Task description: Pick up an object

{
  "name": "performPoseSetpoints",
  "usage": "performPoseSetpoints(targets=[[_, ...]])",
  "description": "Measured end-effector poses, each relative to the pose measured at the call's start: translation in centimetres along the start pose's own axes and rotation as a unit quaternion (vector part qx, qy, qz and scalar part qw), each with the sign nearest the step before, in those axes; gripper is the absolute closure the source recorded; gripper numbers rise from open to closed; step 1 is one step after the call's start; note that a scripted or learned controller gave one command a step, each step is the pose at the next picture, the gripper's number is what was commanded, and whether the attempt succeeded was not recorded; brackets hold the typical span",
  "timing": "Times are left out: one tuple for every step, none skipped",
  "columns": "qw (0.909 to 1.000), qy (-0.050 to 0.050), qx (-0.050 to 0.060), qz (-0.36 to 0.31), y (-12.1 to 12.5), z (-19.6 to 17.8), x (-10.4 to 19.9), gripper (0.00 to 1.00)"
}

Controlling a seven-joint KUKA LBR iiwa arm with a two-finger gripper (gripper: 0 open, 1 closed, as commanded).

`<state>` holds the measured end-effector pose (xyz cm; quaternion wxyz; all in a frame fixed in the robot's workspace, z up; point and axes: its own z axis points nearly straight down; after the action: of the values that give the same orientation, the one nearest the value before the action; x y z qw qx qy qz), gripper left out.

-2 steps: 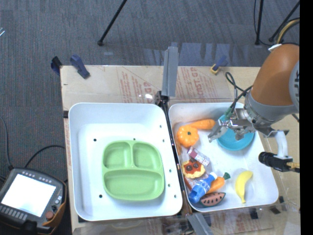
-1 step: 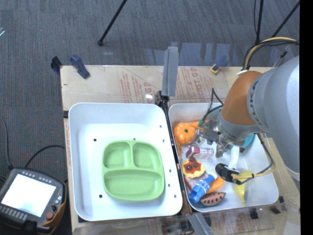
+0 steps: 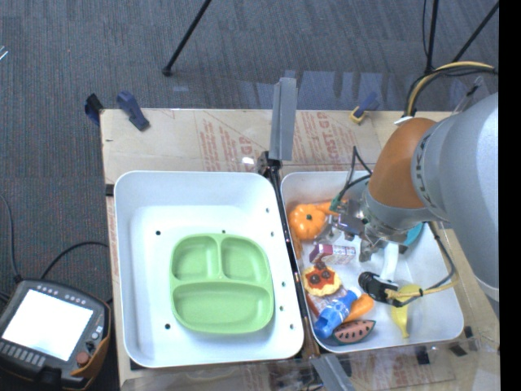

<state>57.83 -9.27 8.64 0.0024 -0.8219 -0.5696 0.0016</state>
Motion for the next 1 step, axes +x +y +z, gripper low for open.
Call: performPoseSetpoints(targets=[[1.0, 0.0, 0.002, 0.001, -0.06, -0.85, -0.1, 1.0]])
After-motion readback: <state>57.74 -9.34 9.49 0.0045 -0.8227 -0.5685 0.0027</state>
